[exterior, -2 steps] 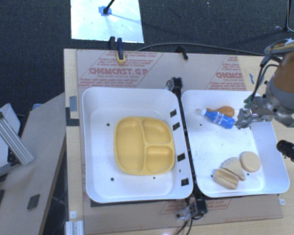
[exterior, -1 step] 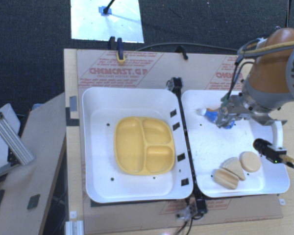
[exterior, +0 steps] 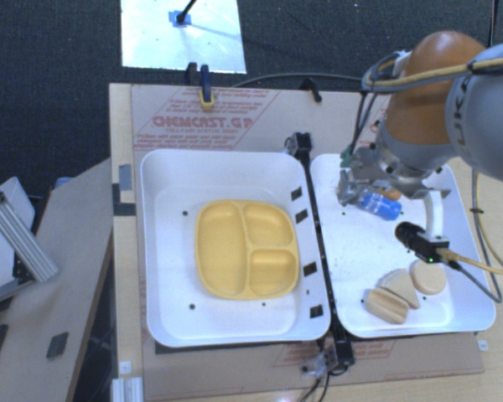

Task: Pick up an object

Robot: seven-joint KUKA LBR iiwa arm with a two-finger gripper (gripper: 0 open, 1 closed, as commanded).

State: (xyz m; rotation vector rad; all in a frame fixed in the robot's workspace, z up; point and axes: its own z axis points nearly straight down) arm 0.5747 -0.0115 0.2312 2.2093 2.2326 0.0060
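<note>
The arm's orange band [exterior: 427,82] hangs over the back of the right bin [exterior: 478,308]. Below it the grey gripper [exterior: 355,189] is low over that bin's back left part. A small blue and white object [exterior: 379,204] lies on the bin floor right beside the gripper, on its right side, partly covered by the wrist. Whether it sits between the fingers is hidden. Tan bread-like pieces [exterior: 402,294] lie together at the bin's front right. A yellow divided plate [exterior: 245,248] lies flat in the middle of the left bin [exterior: 163,224].
A black device on a white bracket [exterior: 419,241] hangs off the wrist over the middle of the right bin, with a cable trailing right. A black divider [exterior: 312,224] runs between the bins. A slanted metal rail [exterior: 17,233] stands off the bench at the left.
</note>
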